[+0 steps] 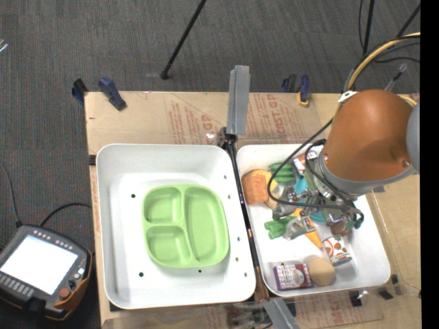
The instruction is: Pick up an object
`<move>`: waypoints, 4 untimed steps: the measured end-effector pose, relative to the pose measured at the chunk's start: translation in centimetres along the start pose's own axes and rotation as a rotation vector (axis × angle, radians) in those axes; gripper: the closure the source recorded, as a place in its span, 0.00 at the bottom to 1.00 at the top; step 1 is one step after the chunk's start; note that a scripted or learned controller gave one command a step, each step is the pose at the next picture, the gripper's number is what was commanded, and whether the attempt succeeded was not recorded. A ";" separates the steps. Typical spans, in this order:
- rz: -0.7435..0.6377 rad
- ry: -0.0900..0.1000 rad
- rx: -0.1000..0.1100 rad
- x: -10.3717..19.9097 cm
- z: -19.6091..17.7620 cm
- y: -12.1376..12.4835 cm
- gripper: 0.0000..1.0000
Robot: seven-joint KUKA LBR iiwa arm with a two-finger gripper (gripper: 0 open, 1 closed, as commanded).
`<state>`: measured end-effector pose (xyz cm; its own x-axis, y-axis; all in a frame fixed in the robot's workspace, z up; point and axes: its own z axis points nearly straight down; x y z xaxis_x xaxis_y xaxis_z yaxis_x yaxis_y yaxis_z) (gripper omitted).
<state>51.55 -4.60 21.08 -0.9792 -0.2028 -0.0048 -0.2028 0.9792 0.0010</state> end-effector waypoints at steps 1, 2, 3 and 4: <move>0.043 0.003 0.000 -4.3 -0.7 -1.1 1.00; -0.126 0.010 -0.004 1.1 6.7 -4.6 1.00; -0.127 0.005 -0.002 1.0 6.5 -4.6 0.00; -0.089 0.005 -0.002 0.1 12.5 -6.7 0.00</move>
